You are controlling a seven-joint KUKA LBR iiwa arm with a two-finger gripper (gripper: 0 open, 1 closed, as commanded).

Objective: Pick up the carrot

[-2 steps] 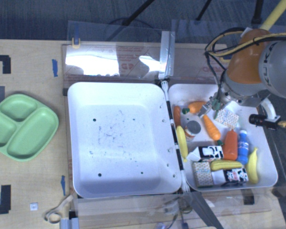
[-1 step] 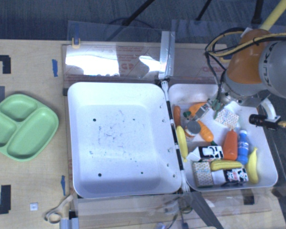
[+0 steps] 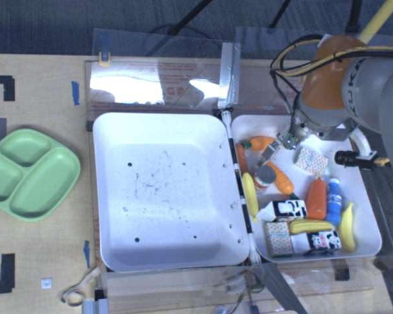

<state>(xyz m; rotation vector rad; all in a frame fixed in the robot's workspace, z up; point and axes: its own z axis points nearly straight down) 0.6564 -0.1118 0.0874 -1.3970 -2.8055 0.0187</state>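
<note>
One grey arm (image 3: 354, 90) slants its hand (image 3: 270, 164) onto the carrot (image 3: 281, 178); grip state cannot be told.

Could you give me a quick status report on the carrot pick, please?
Gripper low in right bin. Carrot just below it, not held. Yellow banana beside it.

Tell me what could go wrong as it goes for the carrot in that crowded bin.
The carrot lies packed among other items, with a yellow piece to its left and an orange bottle to its right, so the end effector may catch a neighbor instead. The right bin is cluttered, so a descent could shove items around. A second orange item nearby might be mistaken for it.
</note>
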